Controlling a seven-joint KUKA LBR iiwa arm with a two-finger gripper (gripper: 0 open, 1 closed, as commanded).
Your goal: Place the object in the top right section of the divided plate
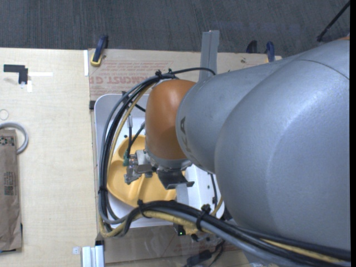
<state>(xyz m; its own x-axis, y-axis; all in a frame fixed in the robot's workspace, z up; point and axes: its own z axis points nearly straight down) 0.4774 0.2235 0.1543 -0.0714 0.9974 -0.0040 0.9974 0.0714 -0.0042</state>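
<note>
A yellow divided plate (123,174) lies in the left white bin (105,107). Only its left part shows, the rest is under my arm. My grey arm with its orange band (164,118) hangs right over the plate. The gripper (133,168) is low above the plate's middle. The wrist hides whatever lies beneath it, so I cannot make out the object or any of the plate's sections.
Black cables (114,132) loop around the wrist along the bin's left wall. A brown cardboard sheet (128,68) lies behind the bin. A paper bag (10,188) sits on the wooden bench at far left. Blue clamps (100,46) stand at the back edge.
</note>
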